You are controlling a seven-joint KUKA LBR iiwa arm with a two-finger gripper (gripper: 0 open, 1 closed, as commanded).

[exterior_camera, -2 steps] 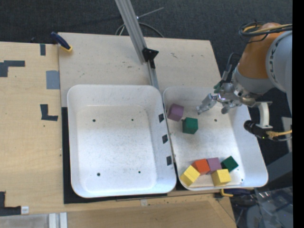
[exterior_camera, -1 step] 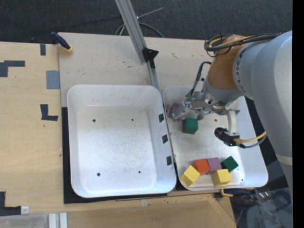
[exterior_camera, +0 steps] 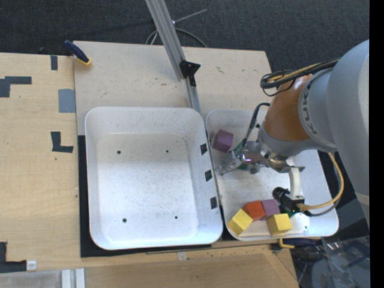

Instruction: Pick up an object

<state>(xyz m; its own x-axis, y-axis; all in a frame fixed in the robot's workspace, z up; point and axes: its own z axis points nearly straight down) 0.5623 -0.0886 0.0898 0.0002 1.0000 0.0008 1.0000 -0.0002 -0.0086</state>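
On bench [exterior_camera: 132, 83]: two shallow white bins, side by side, rounded corners, speckled floors. Left bin [exterior_camera: 96, 161] larger in frame, four small dark dots on floor. Right bin [exterior_camera: 327, 224] partly covered by arm [exterior_camera: 324, 107].

Five blocks total in right bin, all cube-like, matte:
- 2 purple: one [exterior_camera: 223, 140] alone near bin's far-left corner, tilted; second [exterior_camera: 270, 207] in near cluster.
- 2 yellow: one [exterior_camera: 241, 220] at left end of cluster, other [exterior_camera: 279, 223] at right end.
- 1 orange-red [exterior_camera: 254, 210], between left yellow and second purple.

Cluster of four packed tight along near wall, appearing to touch neighbours.

Arm: grey smooth shell, orange band above wrist, black and yellow cables looped alongside. Gripper [exterior_camera: 231, 164] down inside right bin, near its left wall, just below lone purple block, well apart from cluster. Fingers thin, metallic, blurred against bin floor; cannot tell how far apart, nothing visibly between them.

Elsewhere: grey metal pole [exterior_camera: 163, 23] slanting across bench top with black clamp [exterior_camera: 189, 69] at its foot; blue-and-yellow small item [exterior_camera: 78, 52] at bench far-left corner; grey tape patches [exterior_camera: 67, 101] on wood surface at left.
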